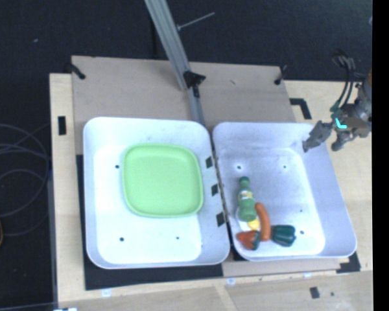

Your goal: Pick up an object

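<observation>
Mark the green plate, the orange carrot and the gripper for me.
green plate [162,180], camera view, centre of its flat face.
orange carrot [264,220], camera view, middle of its body.
gripper [327,138], camera view, midway between its fingertips.

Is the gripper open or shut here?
Open: the gripper hangs over the right bin's far corner, jaws spread apart, nothing between them.

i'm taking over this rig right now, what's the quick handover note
Hand: open, holding nothing, above the right bin's far right rim.
Objects: a green bottle, orange carrot, dark green pepper and a red piece are clustered at the right bin's near left. A green plate lies in the left bin.
Done: nothing picked.
Left: reach down, grasp one object, lift it.
</observation>
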